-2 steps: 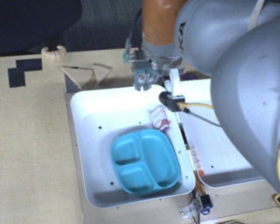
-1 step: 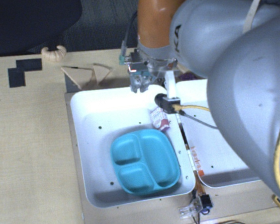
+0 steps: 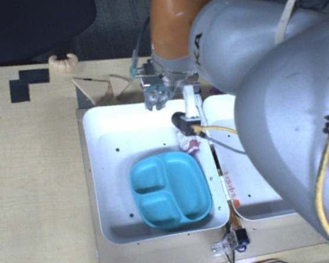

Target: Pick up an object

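Approach step is judged underway: gripper [image 3: 156, 102] is held over left bin [image 3: 102, 129] far edge, finger gap unreadable. A descent toward blue divided plate [image 3: 170, 188] is needed.

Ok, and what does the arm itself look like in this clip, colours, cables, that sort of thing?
The arm is bulky, rounded and pale grey, with an orange band above the wrist. Yellow cables run along its outside, held by a pale strap. The gripper below the band is small, metal and grey with bluish parts.
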Tool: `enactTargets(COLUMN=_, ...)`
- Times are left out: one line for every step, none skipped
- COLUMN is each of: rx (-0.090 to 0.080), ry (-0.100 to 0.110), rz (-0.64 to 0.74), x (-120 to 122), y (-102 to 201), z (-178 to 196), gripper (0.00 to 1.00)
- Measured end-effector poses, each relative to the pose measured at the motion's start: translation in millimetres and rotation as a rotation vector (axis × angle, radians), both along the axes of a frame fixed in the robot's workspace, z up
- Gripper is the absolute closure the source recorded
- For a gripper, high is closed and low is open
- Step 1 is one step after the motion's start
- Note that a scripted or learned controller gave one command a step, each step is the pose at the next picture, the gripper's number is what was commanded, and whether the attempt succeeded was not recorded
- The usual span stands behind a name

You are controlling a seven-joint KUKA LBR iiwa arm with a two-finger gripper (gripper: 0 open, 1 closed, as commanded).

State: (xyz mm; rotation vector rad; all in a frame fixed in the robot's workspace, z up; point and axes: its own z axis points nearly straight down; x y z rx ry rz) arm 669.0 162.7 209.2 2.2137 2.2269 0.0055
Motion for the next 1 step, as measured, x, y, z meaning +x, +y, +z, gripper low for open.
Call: enactTargets(rx=0.0, ry=0.001, rz=0.001, x=-3.1, y=15.4, z=-2.8, gripper=1.0)
